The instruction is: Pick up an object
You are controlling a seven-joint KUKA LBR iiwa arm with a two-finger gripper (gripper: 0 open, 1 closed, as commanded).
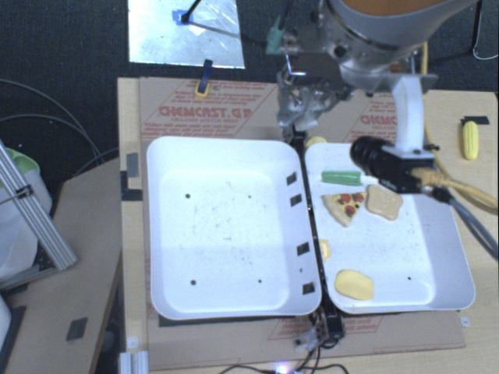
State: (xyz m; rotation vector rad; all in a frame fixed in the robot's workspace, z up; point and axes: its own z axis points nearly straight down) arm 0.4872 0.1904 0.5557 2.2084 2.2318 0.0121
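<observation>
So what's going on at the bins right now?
The grey arm with the orange band reaches in over the top edge of the two white bins. Its gripper hangs near the divider at the back, and nothing visible is held. In the right bin lie a green stick, a toy pizza slice, a tan bread-like piece and a yellow oval.

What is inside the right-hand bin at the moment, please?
In the right bin: a green stick, pizza slice, bread piece and yellow lump. The arm covers its far corner.
</observation>
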